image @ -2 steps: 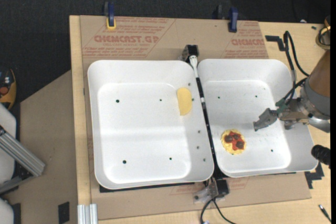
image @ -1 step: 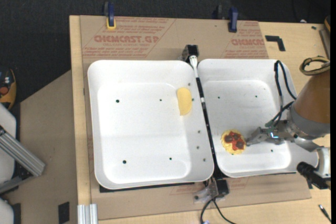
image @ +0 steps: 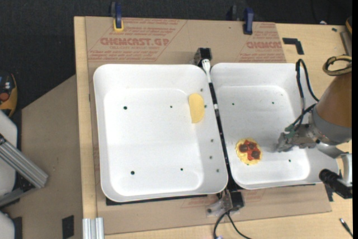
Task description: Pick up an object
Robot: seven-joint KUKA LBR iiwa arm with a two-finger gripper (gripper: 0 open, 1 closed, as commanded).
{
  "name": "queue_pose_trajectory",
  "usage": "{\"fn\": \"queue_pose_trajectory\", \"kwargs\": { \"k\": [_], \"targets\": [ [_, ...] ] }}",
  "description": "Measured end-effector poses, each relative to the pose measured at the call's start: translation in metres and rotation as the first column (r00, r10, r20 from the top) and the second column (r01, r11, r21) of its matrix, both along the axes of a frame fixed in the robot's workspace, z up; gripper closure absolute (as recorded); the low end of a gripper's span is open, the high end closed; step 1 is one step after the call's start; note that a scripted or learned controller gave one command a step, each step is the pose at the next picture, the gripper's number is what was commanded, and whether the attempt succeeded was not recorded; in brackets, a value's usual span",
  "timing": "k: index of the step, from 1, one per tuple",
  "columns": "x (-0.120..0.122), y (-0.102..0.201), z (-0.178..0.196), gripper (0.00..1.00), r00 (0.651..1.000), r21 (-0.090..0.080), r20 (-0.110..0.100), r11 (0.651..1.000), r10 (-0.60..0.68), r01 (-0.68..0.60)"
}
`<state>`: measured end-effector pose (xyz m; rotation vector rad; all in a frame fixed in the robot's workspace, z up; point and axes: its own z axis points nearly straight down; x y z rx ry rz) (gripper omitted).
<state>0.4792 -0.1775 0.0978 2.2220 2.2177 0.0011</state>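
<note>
We see two shallow white plastic bins side by side on a brown cardboard-covered bench (image: 168, 33). The left bin (image: 112, 120) holds a pale yellow oblong soft-looking object (image: 196, 107) lying near its right wall, toward the far side. The right bin (image: 246, 84) holds a small round yellow object with red patches (image: 249, 151), lying on the floor toward the near-left part. The grey arm with an orange band (image: 338, 106) comes in from the right, and its two-finger gripper (image: 284, 143) sits low over the right bin floor, near the right wall. The gripper is beside the yellow-red object but apart from it, nothing visible between its fingers. We cannot tell how the gripper stands, too small and blurred.
</note>
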Motion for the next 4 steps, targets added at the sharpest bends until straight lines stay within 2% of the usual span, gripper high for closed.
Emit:
{"fn": "queue_pose_trajectory", "kwargs": {
  "k": [1,2,3,4],
  "targets": [
    [0.003,0.01,0.168,1.0,1.0,-0.004,0.016,1.0,0.005,-0.005],
    [-0.001,0.059,0.089,1.0,1.0,0.005,-0.009,1.0,0.006,-0.006],
    [0.002,0.134,0.224,1.0,1.0,0.002,0.014,1.0,0.013,-0.013],
    [0.006,0.166,0.353,1.0,1.0,0.002,0.017,1.0,0.008,-0.008]
  ]
}}
